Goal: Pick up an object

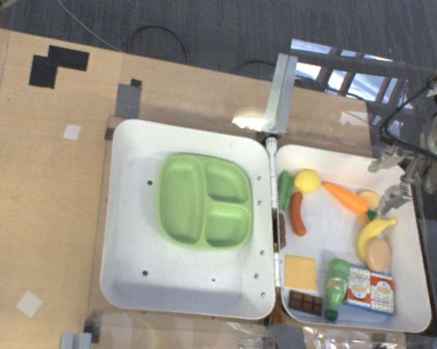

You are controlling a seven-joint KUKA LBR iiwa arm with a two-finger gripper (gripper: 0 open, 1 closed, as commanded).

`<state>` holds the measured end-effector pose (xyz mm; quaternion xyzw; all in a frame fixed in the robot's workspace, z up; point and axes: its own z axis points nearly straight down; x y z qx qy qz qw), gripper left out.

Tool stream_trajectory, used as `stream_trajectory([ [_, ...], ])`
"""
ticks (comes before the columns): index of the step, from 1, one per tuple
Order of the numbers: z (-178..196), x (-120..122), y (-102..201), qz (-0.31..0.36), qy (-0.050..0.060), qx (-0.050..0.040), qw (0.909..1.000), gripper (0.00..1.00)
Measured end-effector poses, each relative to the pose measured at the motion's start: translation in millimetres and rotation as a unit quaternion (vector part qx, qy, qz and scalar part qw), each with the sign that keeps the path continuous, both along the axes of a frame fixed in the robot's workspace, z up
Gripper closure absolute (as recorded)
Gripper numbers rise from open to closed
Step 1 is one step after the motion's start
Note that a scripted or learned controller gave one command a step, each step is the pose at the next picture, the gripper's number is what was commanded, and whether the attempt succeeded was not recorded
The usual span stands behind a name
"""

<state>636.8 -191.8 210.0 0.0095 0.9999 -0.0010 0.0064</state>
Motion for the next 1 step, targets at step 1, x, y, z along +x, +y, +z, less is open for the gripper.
stream_trajectory([
  [1,-119.5,4.8,-13.6,-0.002,-0.002,-0.0004,1.0000,0.00],
])
